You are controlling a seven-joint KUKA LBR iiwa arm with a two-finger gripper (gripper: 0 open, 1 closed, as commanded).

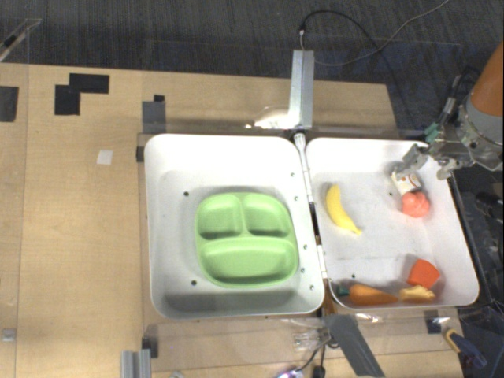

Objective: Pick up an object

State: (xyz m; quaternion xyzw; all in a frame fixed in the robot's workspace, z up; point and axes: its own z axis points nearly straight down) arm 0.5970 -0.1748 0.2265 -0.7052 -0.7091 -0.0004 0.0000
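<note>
In the right bin (370, 160), a yellow banana (342, 208) lies near the left wall. A round red fruit (416, 203) sits at the right side. My gripper (407, 178) hangs just above and to the left of that fruit, very close to it, reaching in from the upper right. Nothing can be seen held in it. An orange block (423, 273) rests near the bin's front right corner. A carrot (372, 294) and a small yellow piece (418, 293) lie along the front wall.
The left bin (169, 172) holds a green divided plate (246, 239). A metal post (302, 89) stands behind the seam between the bins. The arm's wrist (480, 128) overhangs the right bin's back right corner.
</note>
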